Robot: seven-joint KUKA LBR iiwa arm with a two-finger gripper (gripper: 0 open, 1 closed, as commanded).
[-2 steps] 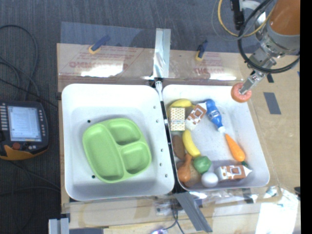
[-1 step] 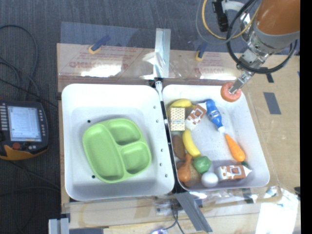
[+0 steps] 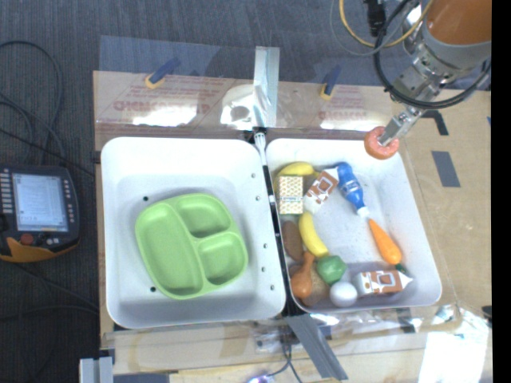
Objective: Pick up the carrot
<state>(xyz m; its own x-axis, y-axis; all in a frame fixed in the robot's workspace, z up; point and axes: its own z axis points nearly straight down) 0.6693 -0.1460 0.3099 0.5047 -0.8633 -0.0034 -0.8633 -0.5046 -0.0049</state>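
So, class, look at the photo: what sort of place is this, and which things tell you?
Probably a robotics lab test bench. Clues: a grey arm with its gripper by two white bins, toy food such as a carrot, and a handheld control pendant on the carpet.

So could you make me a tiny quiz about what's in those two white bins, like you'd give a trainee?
1. True or false: the carrot lies in the same bin as the green tray.
2. Which thing lies closest to the carrot: A) the blue bottle, B) the yellow banana, C) the green tray?
3. Fill in: the gripper is at the top right corner of the right bin, by a round ______ thing.

Key: 1 false, it lies in the right bin; 2 A; 3 orange.
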